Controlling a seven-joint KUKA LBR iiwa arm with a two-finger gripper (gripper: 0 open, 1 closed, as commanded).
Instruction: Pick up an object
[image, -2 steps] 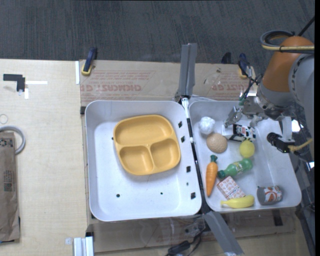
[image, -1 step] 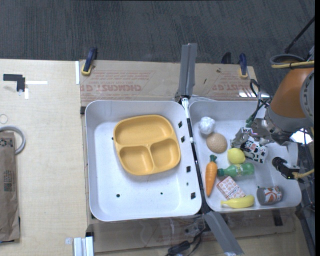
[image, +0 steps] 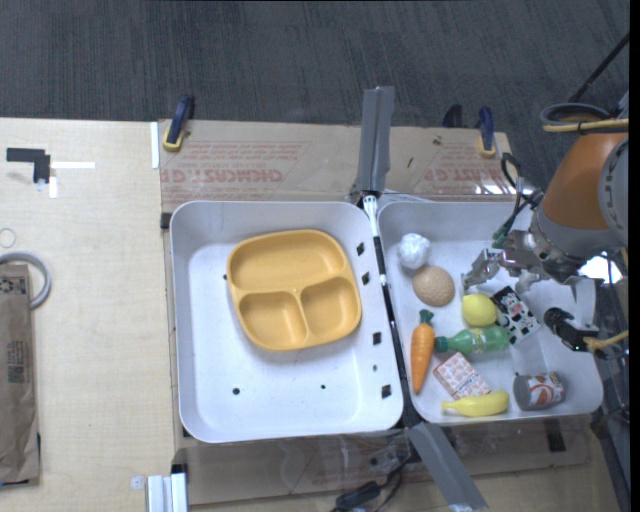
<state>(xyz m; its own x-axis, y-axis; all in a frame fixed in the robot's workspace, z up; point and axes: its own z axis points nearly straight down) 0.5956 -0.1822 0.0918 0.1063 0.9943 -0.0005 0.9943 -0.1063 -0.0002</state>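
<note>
the gripper (image: 487, 268) hangs low over the right bin (image: 590, 398), just above and beside the lemon (image: 479, 309), with its metal fingers (image: 480, 268) spread apart and nothing between them. around it in that bin lie a white crumpled ball (image: 414, 250), a tan egg-shaped thing (image: 434, 286), a carrot (image: 422, 348), a green bottle (image: 477, 341), a small printed box (image: 459, 377), a banana (image: 477, 404), a can (image: 538, 391) and a black-and-white patterned piece (image: 514, 310) touching the lemon. the left bin (image: 200, 400) holds a yellow divided plate (image: 293, 288), well apart from the arm (image: 585, 190).
</note>
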